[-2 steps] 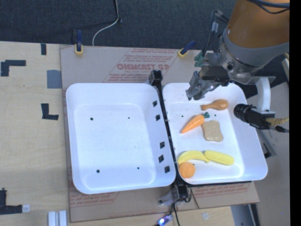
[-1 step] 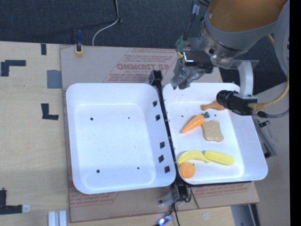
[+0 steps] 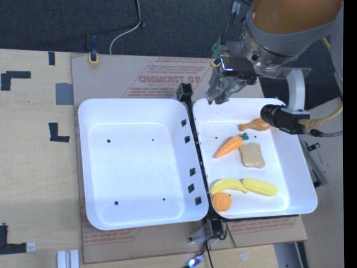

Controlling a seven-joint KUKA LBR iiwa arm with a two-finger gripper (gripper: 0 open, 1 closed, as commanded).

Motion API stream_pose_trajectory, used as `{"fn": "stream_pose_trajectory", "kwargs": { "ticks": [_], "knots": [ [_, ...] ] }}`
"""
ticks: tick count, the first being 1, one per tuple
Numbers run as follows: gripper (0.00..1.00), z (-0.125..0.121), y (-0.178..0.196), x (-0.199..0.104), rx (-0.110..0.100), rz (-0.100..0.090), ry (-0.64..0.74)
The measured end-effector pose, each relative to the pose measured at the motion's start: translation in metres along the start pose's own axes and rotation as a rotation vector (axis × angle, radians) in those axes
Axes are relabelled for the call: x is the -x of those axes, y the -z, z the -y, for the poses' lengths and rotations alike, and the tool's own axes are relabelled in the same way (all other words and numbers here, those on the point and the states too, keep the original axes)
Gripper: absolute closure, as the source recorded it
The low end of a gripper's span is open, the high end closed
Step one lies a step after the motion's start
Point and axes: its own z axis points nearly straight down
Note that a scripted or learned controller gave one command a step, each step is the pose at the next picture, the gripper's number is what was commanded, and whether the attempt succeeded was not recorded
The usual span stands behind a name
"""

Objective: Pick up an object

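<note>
The wooden surface (image 3: 33,166) carries a brown cardboard sheet (image 3: 162,80) printed with red lettering, and on that sheet sit two shallow white bins side by side. Taking the right bin (image 3: 304,175) as the landmark, the left bin (image 3: 134,161) lies directly against its left wall, the two joined along a seam studded with small black clips (image 3: 192,175). The grey arm with its orange band (image 3: 295,7) looms over the right bin's far right corner, and its end effector (image 3: 220,94) hangs just above the bin's far left rim, close to the seam; its fingers point down, but whether they are spread or pressed together cannot be told, and nothing is seen between them. A black cylindrical fitting (image 3: 281,119) with a yellowish hose juts over the bin's right wall. Inside the right bin lie all the toy foods: a yellow corn cob (image 3: 259,187) near the front wall, a yellow banana (image 3: 228,185) just left of it and touching it, an orange carrot (image 3: 230,146) with a green top near the middle, a tan biscuit-like slab (image 3: 252,155) just right of the carrot, a brown drumstick-shaped piece (image 3: 254,125) toward the far right beside the black fitting, and a small orange ball (image 3: 222,201) at the front left corner, touching the banana.
</note>
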Motion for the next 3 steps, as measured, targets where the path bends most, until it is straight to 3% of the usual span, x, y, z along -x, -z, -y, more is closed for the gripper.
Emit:
{"fn": "stream_pose_trajectory", "kwargs": {
  "ticks": [3],
  "knots": [
    [1.00,-0.001,0.029,-0.002,-0.003,0.002,0.005]
  ]
}}
